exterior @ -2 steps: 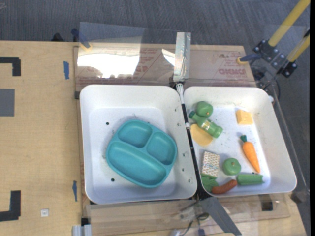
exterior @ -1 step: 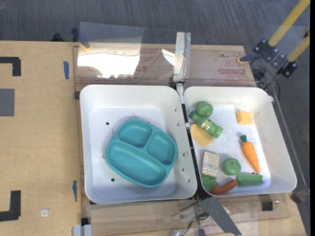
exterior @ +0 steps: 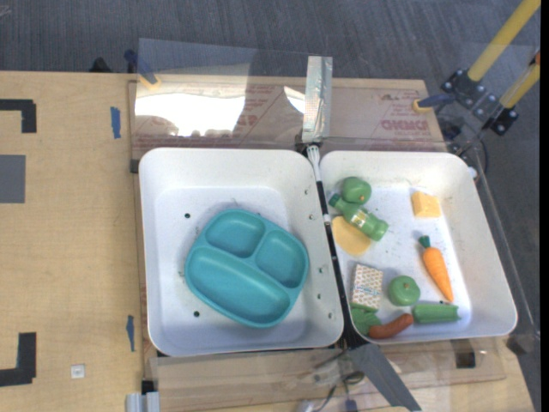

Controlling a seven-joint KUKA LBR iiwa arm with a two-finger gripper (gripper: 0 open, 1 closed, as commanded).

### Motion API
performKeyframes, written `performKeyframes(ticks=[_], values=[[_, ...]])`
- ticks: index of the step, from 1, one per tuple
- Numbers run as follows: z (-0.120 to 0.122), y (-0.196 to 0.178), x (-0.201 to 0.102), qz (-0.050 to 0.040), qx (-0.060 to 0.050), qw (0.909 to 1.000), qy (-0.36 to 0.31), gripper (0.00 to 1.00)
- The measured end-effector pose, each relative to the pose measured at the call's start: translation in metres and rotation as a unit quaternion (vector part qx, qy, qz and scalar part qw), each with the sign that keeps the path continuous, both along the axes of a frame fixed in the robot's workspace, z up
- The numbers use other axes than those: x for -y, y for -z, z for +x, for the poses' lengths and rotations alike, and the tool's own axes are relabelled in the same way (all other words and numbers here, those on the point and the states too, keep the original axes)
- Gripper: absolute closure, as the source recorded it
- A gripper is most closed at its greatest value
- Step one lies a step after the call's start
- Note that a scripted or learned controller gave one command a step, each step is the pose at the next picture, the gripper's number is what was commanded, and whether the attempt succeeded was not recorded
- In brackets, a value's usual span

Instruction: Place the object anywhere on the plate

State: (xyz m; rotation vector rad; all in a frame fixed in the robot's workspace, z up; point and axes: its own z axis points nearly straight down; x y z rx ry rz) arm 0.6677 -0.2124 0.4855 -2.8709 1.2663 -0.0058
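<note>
While the teal plate (exterior: 247, 267) sits alone in the left bin (exterior: 163, 178), I see its smooth, matte plastic split into three shallow compartments with rounded corners. The right bin (exterior: 480, 230) carries all the toy food, glossy and moulded: a green round vegetable (exterior: 356, 190) at 11 o'clock in the bin, a green bottle-like piece (exterior: 360, 221) touching a flat yellow disc (exterior: 351, 236) just below it, a yellow wedge (exterior: 425, 204) at 1 o'clock, and an orange carrot (exterior: 437, 269) lying at 3 o'clock. Toward 6 o'clock lie a speckled square card (exterior: 368, 286), a green ball (exterior: 403, 291), a green stick-like piece (exterior: 436, 313) and a red pepper-like piece (exterior: 390, 327), the last partly tucked against a dark green item I cannot identify. Both bins are shallow white trays with rounded rims, resting on a pale wooden surface (exterior: 60, 230) marked with black and blue tape. Clear sheeting and cardboard lie at 12 o'clock; grey carpet lies beyond. I cannot tell the gripper's state.
</note>
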Motion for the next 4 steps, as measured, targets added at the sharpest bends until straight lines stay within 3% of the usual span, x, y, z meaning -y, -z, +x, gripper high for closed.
performKeyframes(ticks=[1, 2, 4], values=[[0.000, 0.000, -0.001, -0.0004, 0.000, 0.9791, -0.204, 1.00], [0.000, 0.001, 0.009, -0.0006, 0.000, 0.9518, -0.307, 1.00], [0.003, -0.019, 0.002, 0.0025, 0.003, 0.9508, -0.310, 1.00]])
